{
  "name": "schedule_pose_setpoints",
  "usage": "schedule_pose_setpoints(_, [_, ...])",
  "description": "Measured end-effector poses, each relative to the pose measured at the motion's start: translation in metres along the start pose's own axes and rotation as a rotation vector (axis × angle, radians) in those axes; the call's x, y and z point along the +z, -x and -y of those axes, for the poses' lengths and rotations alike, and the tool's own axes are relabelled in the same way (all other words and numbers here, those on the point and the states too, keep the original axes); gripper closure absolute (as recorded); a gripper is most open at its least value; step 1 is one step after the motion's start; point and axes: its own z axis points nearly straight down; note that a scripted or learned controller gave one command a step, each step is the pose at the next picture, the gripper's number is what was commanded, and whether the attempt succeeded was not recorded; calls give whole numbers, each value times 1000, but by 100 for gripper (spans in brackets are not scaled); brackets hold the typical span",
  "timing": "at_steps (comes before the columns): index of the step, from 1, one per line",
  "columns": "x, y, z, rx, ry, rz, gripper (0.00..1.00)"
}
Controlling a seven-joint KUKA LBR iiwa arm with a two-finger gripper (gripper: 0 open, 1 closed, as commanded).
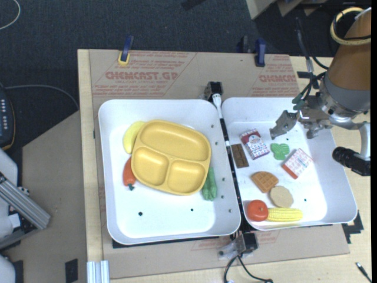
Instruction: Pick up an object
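Evidently searching for a target, the gripper [297, 122] hovers with fingers spread and nothing between them above the right bin [339, 202], near the green toy [280, 151].

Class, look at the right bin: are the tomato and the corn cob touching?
Touching. The camera view shows the tomato pressed against the corn cob's left end, with no white bin floor between them.

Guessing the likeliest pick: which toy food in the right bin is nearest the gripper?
The green toy, just below the gripper. The red-and-white packet and box flank it slightly farther off; the tomato and corn lie at the bin's near edge.
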Motion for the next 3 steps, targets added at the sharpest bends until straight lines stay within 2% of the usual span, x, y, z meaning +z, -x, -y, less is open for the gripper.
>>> schedule_pose_setpoints(1, [-7, 0, -2, -3, 13, 1, 0])
schedule_pose_setpoints(2, [54, -9, -2, -3, 4, -1, 0])
schedule_pose_setpoints(3, [99, -11, -7, -3, 6, 0, 0])
